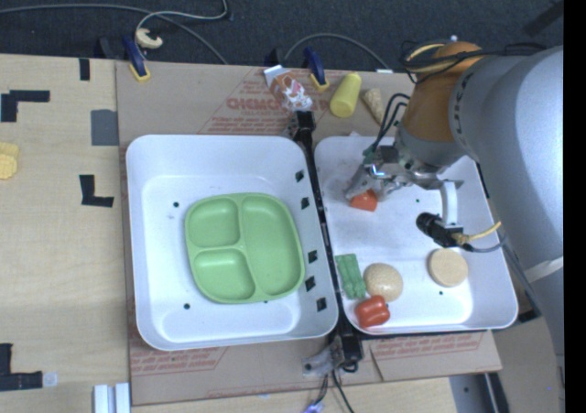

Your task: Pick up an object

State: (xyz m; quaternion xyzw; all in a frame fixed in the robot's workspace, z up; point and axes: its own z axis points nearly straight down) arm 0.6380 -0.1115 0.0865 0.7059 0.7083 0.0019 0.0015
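Small orange-red toy piece (364,201) in the right bin (476,310), near its upper left corner, directly at the tip of the gripper (366,184). Probably light, rigid, smooth plastic, likely slippery; best pinched across its narrow middle. Grip state: cannot tell. Toward that bin's lower edge: flat green block (348,275), rounded beige lump (384,280), glossy red pepper (372,311), pale disc (449,267).

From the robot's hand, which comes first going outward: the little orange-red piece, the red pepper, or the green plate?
1. Orange-red piece, right at the hand, upper part of the right bin.
2. Red pepper, near the same bin's bottom edge.
3. Green plate, across in the left bin.
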